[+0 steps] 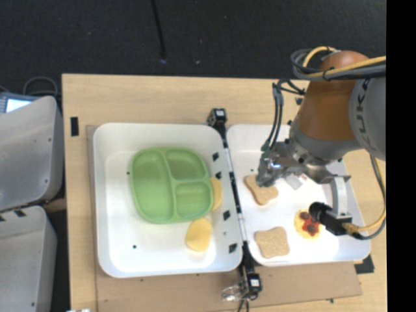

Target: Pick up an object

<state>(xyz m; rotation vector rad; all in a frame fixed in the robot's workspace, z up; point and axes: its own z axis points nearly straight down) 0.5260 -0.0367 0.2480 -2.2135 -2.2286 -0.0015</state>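
Gripper (267, 176) lowered in the right bin (250, 142), right of frame centre, touching the upper edge of a toast piece (261, 192); whether its jaws are spread cannot be told. Lower right: bread slice (272, 242), small yellow-red item (306, 224). Left bin (107, 239): green divided tray (171, 184), yellow piece (199, 234).

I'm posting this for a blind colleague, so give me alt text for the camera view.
A grey and orange robot arm reaches from the right, its gripper at a toast-like piece in the right white bin, which also holds a second toast piece and a small yellow-and-red item. The left bin holds a green divided tray and a yellow piece.
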